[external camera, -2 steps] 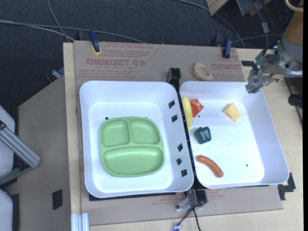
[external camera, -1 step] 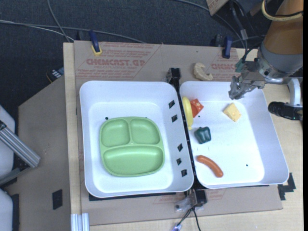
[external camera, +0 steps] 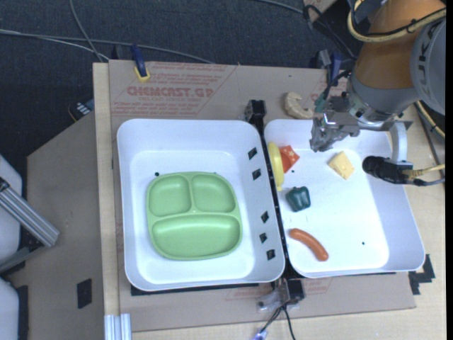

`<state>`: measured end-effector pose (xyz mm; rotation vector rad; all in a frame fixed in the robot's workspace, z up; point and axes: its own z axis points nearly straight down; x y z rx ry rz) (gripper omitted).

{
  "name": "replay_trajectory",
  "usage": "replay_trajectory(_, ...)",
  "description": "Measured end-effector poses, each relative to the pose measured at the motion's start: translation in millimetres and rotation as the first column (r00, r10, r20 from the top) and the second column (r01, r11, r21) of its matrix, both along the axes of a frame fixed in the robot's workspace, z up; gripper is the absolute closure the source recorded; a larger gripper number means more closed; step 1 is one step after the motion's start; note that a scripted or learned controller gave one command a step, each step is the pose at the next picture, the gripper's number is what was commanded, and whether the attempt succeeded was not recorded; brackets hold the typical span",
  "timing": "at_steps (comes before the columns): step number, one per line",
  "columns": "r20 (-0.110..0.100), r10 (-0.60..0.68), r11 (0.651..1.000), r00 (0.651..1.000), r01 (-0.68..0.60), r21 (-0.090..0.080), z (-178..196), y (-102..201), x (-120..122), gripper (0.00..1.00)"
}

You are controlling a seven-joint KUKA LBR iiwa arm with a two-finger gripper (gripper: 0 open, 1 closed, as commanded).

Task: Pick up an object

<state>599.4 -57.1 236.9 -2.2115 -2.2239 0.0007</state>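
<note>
Camera view, as I watch from my remote station: the grey arm with its orange band (external camera: 400, 27) reaches in from the right. The jaws hang over the far left part of the right bin (external camera: 386, 222), pointing down at its floor. I cannot tell whether they are released or clenched, because the angle hides it.

The things I could pick all lie in that same bin, apart from the jaws. The closest is a yellow cheese wedge (external camera: 342, 166), just to the right of the jaws and a little nearer the camera. Just to the left of the jaws lies a red piece (external camera: 288, 156). Beyond it, still further left, a yellow banana (external camera: 274, 165) rests along the bin's left wall. On the near side of the jaws and slightly left sits a green pepper (external camera: 298, 198), and further out in the same direction lies an orange-red sausage (external camera: 308, 244).

Well to the left of the jaws, the left bin (external camera: 131, 154) holds a green divided plate (external camera: 194, 215). Behind the jaws and a touch left, a beige lump (external camera: 297, 105) sits on the desk (external camera: 177, 91) outside the bins.
</note>
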Motion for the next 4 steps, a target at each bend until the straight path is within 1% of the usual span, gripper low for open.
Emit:
replay_trajectory(1, 0.004, 0.000, 1.000, 1.000, 0.000, -0.001, 7, 53, 0, 1.00)
replay_trajectory(2, 0.003, -0.001, 1.000, 1.000, 0.001, -0.002, 3, 98, 1, 1.00)
replay_trajectory(3, -0.001, 0.000, 1.000, 1.000, 0.000, -0.001, -12, 148, -17, 1.00)
replay_trajectory(4, 0.001, -0.005, 1.000, 1.000, 0.005, -0.002, -11, 145, -16, 0.00)
